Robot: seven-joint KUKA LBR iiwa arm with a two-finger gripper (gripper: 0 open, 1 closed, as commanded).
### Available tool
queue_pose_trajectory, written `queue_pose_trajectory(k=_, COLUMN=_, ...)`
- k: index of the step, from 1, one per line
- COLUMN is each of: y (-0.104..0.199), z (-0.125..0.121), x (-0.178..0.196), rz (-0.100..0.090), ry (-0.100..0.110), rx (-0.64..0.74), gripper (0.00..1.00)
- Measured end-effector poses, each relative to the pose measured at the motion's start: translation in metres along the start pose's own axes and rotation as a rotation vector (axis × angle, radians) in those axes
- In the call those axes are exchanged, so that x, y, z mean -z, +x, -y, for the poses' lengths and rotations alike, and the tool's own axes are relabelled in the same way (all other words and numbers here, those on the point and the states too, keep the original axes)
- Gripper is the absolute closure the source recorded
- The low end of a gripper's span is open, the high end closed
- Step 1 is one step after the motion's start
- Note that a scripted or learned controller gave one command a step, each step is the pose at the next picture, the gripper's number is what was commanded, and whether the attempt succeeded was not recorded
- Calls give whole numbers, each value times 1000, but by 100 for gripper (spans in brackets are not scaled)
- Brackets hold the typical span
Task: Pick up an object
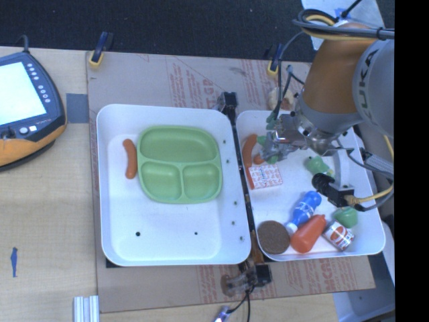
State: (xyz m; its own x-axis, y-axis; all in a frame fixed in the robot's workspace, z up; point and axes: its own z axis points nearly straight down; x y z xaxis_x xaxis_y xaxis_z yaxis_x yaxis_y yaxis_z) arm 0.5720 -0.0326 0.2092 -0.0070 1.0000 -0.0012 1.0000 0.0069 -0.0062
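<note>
My gripper (271, 151) hangs low over the back left part of the right bin (375, 247), under the grey and orange wrist. Just to its left lies an orange-red sausage (248, 150) along the bin's left wall, and a red-and-white patterned packet (265, 177) lies just in front of it. Further toward the front sit a blue bottle (305, 207), an orange carrot-shaped piece (309, 234), a brown round disc (273, 237), a small red-and-white can (338, 235) and two green pieces (346, 216). The wrist hides whatever lies beneath it.
The left bin (114, 233) holds a green divided plate (179, 164) and an orange sausage (129, 158) beside it. A tablet-like pendant (23, 106) lies at the far left of the bench. Black cables and a black fitting (327, 182) trail from the arm over the right bin.
</note>
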Motion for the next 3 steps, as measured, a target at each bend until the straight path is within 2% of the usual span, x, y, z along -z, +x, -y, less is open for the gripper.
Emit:
queue_pose_trajectory(k=1, y=42, z=48, x=24, rz=0, ry=0, rx=1, gripper=100)
queue_pose_trajectory(k=2, y=95, z=24, x=27, rz=1, ry=-1, rx=1, gripper=100)
queue_pose_trajectory(k=3, y=33, z=13, x=1, rz=2, ry=0, rx=-2, gripper=100)
